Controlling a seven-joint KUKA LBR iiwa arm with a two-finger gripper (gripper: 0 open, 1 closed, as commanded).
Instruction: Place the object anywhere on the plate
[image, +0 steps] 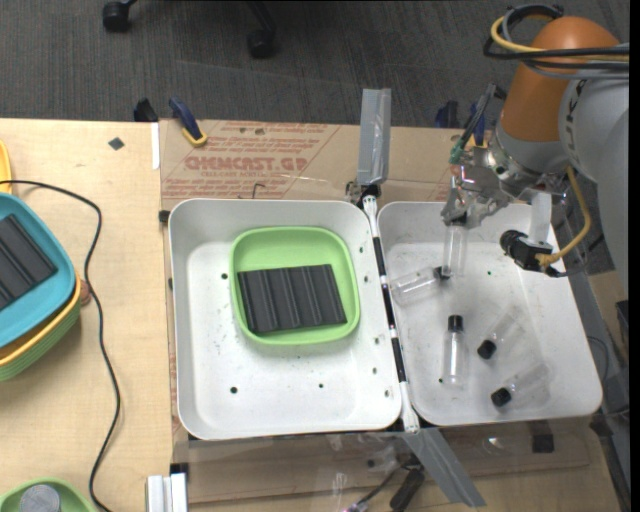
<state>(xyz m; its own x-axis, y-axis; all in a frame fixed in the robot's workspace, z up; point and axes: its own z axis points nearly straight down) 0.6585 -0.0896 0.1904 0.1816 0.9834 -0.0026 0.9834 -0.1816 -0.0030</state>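
Two white bins on the table (80, 420): the left bin (200, 390) has one green plate (292, 250) with a dark ribbed insert (292, 298). The right bin (560, 390) holds what look like four clear black-capped vials: one vial (412, 284) at its left edge, one vial (454, 350) mid-bin, two lower right, none on the plate. The pincer (458, 222) sits at the upper right of the frame, gripping a fifth clear tube (449, 252) that hangs upright from its fingers above the right bin.
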